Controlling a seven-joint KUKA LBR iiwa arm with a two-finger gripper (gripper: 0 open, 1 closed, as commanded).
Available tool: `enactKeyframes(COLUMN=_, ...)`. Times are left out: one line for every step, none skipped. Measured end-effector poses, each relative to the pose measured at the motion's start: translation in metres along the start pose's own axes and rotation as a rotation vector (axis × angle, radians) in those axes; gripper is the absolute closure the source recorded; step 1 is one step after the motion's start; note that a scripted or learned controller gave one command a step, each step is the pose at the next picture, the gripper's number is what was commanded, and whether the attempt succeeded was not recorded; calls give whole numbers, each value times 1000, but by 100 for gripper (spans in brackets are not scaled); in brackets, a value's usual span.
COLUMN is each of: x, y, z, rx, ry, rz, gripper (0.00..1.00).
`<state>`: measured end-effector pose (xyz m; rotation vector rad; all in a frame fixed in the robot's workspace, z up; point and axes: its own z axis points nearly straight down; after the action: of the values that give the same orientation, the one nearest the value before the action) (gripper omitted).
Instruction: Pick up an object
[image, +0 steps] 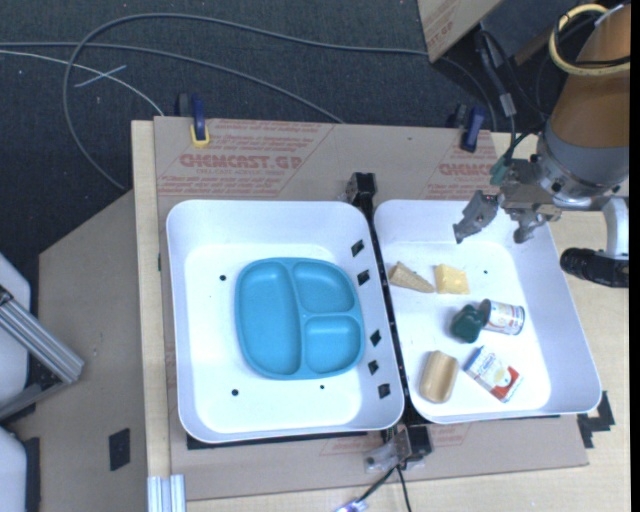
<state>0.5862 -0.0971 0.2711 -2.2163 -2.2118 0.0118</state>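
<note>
nothing was picked up yet. the grey two-finger gripper (497, 222) hung w/ fingers spread apart, holding nothing, over the far part of the right white bin (560, 300). nearest object, a pale yellow wedge (452, 279), lay just near of it; approach & grasp were left.

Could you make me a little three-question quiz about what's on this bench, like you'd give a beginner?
1. True or false: the blue divided plate lies in the left bin.
2. Which lies nearest the gripper? A) the tan cup B) the yellow cheese wedge C) the red and white packet
3. Fill in: the green object touches a small ____.

Key
1. True.
2. B; the wedge is at the near end of the right bin, below the open gripper.
3. Can, lying on its side.
</note>
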Motion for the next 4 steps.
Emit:
enactKeyframes(x=0, y=2, z=-6, rx=-11, ry=-1, rz=-2, gripper=0)
enactKeyframes(x=-1, y=4, z=57, rx=-4, ry=0, rz=-1, gripper=0)
enactKeyframes(x=2, y=12, z=105, rx=-6, ry=0, rz=-2, gripper=0)
enactKeyframes(x=-3, y=3, z=161, rx=-4, ry=0, rz=-1, gripper=0)
